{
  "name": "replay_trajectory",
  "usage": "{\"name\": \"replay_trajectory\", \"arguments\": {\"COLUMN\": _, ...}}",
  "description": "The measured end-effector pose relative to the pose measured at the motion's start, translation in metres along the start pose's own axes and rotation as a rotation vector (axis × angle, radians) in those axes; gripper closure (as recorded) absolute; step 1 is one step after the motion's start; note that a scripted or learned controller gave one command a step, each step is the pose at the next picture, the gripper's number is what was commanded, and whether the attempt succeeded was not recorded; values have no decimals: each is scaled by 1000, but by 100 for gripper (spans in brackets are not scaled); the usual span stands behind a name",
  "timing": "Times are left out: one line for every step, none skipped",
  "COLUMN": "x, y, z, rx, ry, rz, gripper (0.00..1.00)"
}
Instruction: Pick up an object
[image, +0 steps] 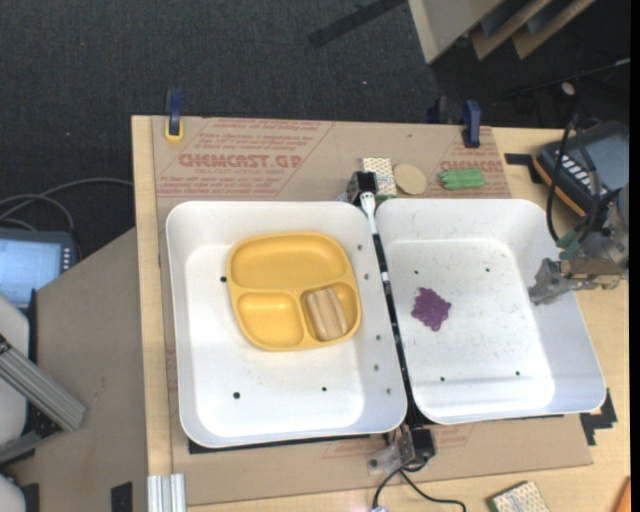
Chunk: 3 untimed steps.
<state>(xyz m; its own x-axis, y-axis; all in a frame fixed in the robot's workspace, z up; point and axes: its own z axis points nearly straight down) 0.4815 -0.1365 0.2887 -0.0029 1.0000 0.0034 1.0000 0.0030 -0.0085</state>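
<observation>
Looking down on a tabletop (250, 160) with two shallow white bins side by side. The left bin (200, 380) holds a yellow divided tray (290, 262) with a tan block (325, 312) in its lower right compartment. The right bin (480, 385) holds a small purple object (431, 308) near its centre. The jaws (545, 285) sit at that bin's right rim, apart from the purple object; their spread cannot be told.

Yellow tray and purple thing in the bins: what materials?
Yellow tray: looks like moulded plastic, smooth and semi-matte, with rounded compartment walls. Purple thing: seems soft, maybe rubber or foam; matte, irregular outline, no shine. Too small to be sure.
</observation>
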Motion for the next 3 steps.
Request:
{"name": "replay_trajectory", "arguments": {"x": 44, "y": 12, "z": 12, "rx": -5, "ry": -1, "rz": -2, "gripper": 100}}
{"name": "replay_trajectory", "arguments": {"x": 56, "y": 51, "z": 21, "rx": -13, "ry": -5, "rz": 0, "gripper": 100}}
{"name": "replay_trajectory", "arguments": {"x": 90, "y": 69, "z": 27, "rx": -12, "ry": -4, "rz": -2, "gripper": 100}}
